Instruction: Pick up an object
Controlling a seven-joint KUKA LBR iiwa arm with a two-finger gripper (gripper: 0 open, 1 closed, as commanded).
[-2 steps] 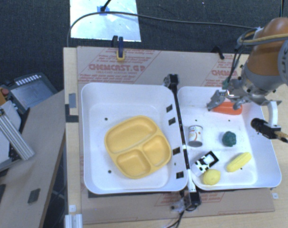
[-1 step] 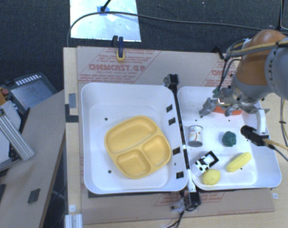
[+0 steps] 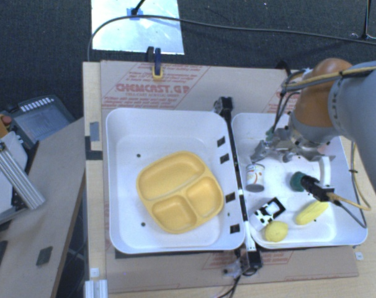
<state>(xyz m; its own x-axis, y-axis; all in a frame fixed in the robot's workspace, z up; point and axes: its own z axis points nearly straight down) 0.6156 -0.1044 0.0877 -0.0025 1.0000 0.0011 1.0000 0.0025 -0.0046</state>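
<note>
Gripper (image 3: 281, 149) hangs over the back of the right bin (image 3: 346, 228), above and a little right of the small white cup (image 3: 255, 176); cannot tell from this angle whether it grips anything, and nothing is visibly held. Judged to be the approach step, no pick made: next move needs a descent centred on one object. Nearest candidates are the cup, lying roughly along the bin's depth, and the yellow banana-shaped piece (image 3: 312, 212), long axis slanting up to the right, near the front.
</note>
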